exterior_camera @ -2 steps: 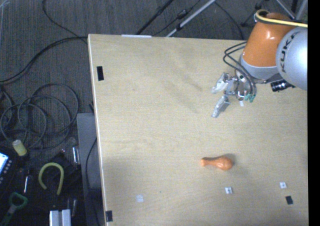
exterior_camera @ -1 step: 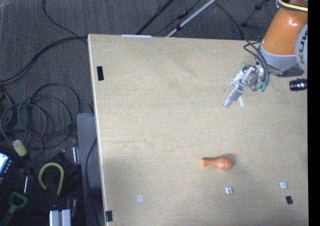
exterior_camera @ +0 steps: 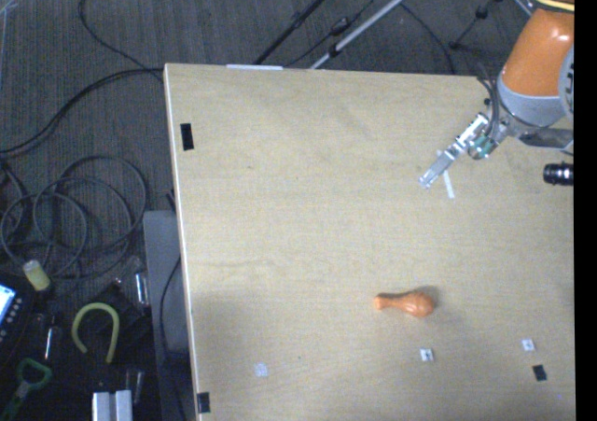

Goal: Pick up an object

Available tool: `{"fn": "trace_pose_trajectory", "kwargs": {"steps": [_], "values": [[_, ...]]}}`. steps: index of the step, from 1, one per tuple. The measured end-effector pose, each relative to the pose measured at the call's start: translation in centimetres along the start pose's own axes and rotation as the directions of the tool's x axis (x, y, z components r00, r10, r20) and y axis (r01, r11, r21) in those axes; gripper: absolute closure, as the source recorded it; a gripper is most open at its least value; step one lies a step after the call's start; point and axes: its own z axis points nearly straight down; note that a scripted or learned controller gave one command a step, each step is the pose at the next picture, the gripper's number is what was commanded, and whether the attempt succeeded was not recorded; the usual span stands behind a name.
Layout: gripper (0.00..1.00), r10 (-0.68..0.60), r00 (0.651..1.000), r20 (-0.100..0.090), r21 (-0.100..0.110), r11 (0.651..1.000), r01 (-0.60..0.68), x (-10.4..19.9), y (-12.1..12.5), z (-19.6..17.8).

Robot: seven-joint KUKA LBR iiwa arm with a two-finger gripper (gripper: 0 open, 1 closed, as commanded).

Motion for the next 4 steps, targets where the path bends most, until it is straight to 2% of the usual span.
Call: {"fn": "trace_pose_trajectory", "kwargs": {"steps": [1,2,3,4], "values": [[0.00,0.002,1.000,0.000,0.004,1.000,-0.002,-0.8,0.9,3.5],[0.00,-0.062,0.998,-0.001,0.002,0.998,0.062,1.0,2.6,7.7],[0.00,-0.095,0.995,-0.001,0.002,0.995,0.095,2.2,3.4,9.2],[1.00,-0.095,0.996,0.003,0.001,0.996,0.095,2.1,3.4,8.1]]}}
